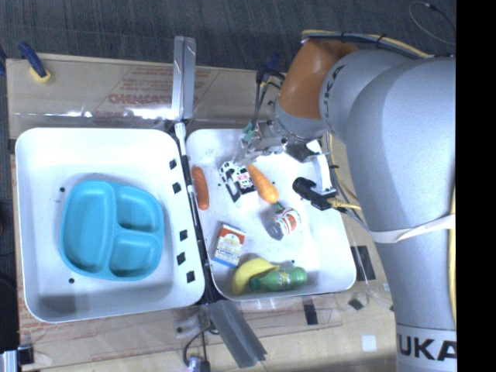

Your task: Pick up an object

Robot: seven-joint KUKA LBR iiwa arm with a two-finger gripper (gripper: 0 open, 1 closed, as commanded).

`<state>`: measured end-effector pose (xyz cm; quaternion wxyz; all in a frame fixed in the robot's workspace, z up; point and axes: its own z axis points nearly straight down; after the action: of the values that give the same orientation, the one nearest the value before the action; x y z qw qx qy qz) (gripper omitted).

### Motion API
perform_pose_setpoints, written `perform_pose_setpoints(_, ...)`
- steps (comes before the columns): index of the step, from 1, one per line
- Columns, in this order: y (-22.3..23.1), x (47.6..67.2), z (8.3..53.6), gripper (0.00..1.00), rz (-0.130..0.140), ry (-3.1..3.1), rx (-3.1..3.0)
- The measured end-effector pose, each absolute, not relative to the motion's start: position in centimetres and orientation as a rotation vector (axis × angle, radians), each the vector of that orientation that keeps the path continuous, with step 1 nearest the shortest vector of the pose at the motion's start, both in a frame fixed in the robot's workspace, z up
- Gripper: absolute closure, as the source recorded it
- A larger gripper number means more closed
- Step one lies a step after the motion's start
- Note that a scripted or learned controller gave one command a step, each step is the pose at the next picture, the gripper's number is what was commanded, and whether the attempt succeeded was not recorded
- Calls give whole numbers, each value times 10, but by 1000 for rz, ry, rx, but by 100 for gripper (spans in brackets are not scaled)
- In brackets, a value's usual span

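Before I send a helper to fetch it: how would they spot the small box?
Look in the right bin, along its left wall. The small box lies flat between the hot dog above and the banana below; it alone is square-cornered, orange and white.

Divided tray [112, 227] in left bin [31, 208]; carrot [263, 184], can [285, 222], banana [249, 273] in right bin [337, 262].

Grey arm [403, 153] w/ orange band [306, 80], white KUKA lettering [425, 349].

Cardboard-topped bench [116, 91] under two white bins [31, 208]
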<state>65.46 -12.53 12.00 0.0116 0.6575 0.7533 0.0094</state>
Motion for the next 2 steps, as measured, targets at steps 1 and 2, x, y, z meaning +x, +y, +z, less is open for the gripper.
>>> perform_pose_setpoints(1, -126, 654, 119, 0, 27, 2350, 2052)
perform_pose_setpoints(2, -171, 614, 106, 0, 27, 2412, 1983)
